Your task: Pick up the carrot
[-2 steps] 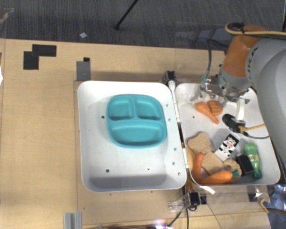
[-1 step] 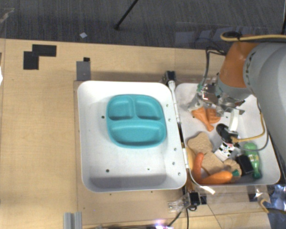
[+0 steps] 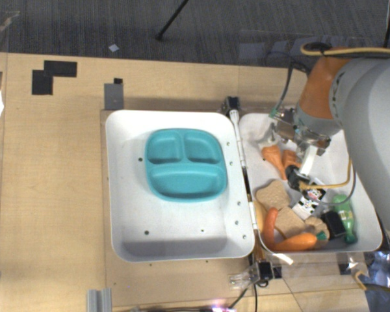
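Observation:
In the right bin, an orange tapered piece that looks like the carrot lies in the left middle part. My gripper hangs right beside it, on its right, low over the bin floor. A second long orange piece lies along the bin's front wall, and a shorter orange piece stands by the left wall. I cannot tell whether anything is between the fingers.
Two tan bread-like slices lie between the orange pieces. A green thing and a small black thing sit at the front right. The left bin holds a teal divided plate.

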Controlling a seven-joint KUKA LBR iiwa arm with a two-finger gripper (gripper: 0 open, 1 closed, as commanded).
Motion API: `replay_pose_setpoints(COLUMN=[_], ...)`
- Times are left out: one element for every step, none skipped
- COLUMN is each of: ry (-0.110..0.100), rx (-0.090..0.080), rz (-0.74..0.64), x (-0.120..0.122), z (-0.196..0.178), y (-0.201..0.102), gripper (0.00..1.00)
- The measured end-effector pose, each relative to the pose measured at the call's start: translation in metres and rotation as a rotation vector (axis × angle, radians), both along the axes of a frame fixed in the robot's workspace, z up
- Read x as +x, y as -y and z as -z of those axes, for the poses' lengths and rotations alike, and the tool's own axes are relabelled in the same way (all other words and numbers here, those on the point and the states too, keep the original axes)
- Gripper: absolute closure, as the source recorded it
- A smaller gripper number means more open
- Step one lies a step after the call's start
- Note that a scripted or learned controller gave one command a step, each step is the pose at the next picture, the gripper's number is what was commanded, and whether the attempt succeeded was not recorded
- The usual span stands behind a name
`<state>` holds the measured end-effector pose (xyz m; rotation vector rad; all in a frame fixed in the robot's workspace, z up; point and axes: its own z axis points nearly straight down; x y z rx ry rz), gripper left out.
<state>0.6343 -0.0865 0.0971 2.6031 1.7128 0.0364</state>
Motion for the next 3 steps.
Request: replay_pose_setpoints(ry=[-0.003, 0.002, -0.025], rx=[-0.002, -0.005, 0.007], rz=[-0.041, -0.043, -0.059], x=[-0.021, -0.018, -0.086], z=[0.000, -0.012, -0.092], y=[-0.003, -0.003, -0.014], gripper=[0.00, 1.00, 1.00])
